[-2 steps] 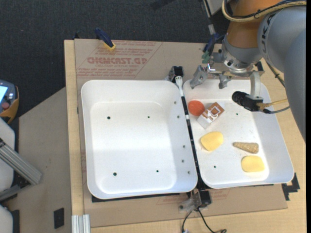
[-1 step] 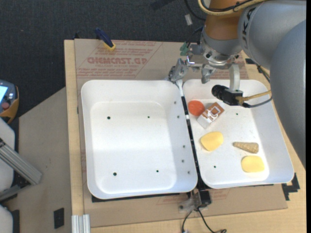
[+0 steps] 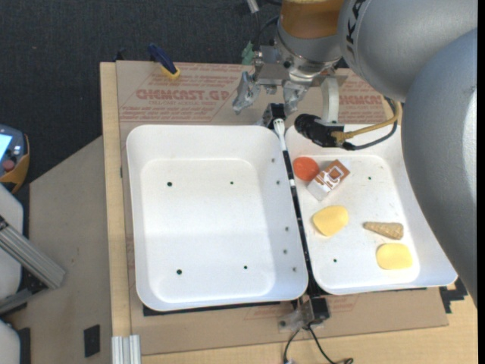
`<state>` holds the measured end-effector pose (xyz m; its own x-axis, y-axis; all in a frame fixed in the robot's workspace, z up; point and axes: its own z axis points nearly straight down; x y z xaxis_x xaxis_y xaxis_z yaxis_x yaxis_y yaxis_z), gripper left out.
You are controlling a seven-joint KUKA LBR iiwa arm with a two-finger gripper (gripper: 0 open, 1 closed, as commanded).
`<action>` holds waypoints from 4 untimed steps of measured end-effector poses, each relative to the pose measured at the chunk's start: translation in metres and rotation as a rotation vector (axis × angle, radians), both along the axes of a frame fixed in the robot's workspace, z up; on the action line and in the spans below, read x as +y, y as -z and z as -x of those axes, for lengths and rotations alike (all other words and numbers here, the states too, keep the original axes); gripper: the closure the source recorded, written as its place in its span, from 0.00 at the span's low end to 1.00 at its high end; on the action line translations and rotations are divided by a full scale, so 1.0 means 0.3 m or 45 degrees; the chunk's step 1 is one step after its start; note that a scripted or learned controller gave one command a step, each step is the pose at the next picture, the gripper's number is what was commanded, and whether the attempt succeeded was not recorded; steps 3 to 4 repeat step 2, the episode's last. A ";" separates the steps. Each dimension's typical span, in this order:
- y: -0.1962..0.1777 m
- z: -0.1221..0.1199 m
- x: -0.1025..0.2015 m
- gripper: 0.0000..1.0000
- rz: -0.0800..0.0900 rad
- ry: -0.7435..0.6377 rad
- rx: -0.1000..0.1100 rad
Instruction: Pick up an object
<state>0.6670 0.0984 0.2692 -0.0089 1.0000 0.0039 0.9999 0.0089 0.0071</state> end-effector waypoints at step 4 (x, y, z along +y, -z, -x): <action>-0.645 0.002 0.331 1.00 0.006 0.007 0.003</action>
